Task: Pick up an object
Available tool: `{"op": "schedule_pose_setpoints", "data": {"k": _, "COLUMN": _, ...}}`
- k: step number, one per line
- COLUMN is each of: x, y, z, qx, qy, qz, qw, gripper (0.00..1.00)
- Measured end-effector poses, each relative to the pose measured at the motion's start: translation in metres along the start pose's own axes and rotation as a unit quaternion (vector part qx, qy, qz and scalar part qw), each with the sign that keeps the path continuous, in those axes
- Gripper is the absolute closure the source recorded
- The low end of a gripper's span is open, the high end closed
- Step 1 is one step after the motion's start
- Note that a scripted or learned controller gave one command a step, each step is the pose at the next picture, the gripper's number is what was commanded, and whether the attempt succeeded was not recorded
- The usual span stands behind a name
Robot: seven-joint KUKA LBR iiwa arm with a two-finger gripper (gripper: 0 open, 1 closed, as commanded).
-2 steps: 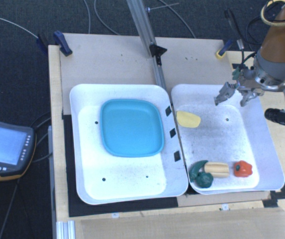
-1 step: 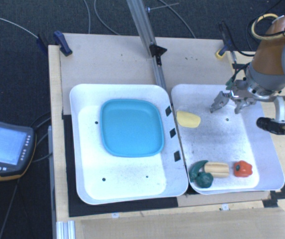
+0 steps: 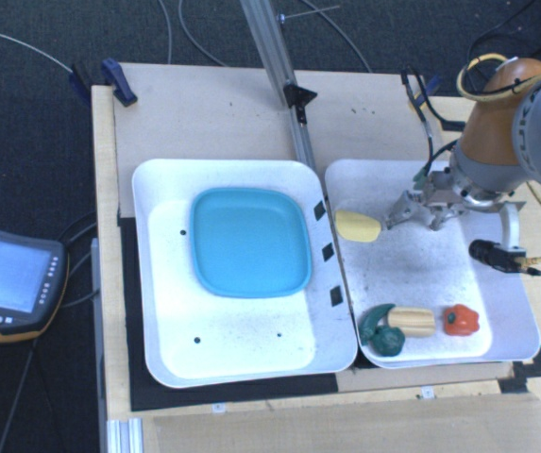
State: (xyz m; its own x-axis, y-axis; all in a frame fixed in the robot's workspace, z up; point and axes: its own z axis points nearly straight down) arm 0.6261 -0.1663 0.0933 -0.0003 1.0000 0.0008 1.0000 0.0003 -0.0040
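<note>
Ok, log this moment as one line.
gripper: over right bin | holding: nothing | nearest: yellow piece | plate: left bin

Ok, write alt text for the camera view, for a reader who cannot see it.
A grey and orange robot arm reaches from the right, its pincer over the right white bin beside a yellow lemon. A green vegetable, tan block and red pepper lie near that bin's front edge; the left bin holds a blue plate.

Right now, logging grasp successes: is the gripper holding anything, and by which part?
Nothing is held. The gripper hangs over the right bin, apart from the yellow object.
</note>
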Motion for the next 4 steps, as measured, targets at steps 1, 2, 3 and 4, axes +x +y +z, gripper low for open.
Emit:
{"op": "schedule_pose_setpoints", "data": {"k": 1, "x": 0.0, "y": 0.002, "z": -0.014, "qx": -0.003, "qy": -0.001, "qz": 0.0, "qw": 1.0, "gripper": 1.0}}
{"op": "schedule_pose_setpoints", "data": {"k": 2, "x": -0.001, "y": -0.003, "z": -0.075, "qx": -0.005, "qy": -0.001, "qz": 0.0, "qw": 1.0, "gripper": 1.0}}
{"op": "schedule_pose_setpoints", "data": {"k": 3, "x": -0.002, "y": 0.001, "z": -0.119, "qx": -0.004, "qy": -0.001, "qz": 0.0, "qw": 1.0, "gripper": 1.0}}
{"op": "schedule_pose_setpoints", "data": {"k": 4, "x": -0.002, "y": 0.001, "z": -0.157, "qx": -0.004, "qy": -0.001, "qz": 0.0, "qw": 1.0, "gripper": 1.0}}
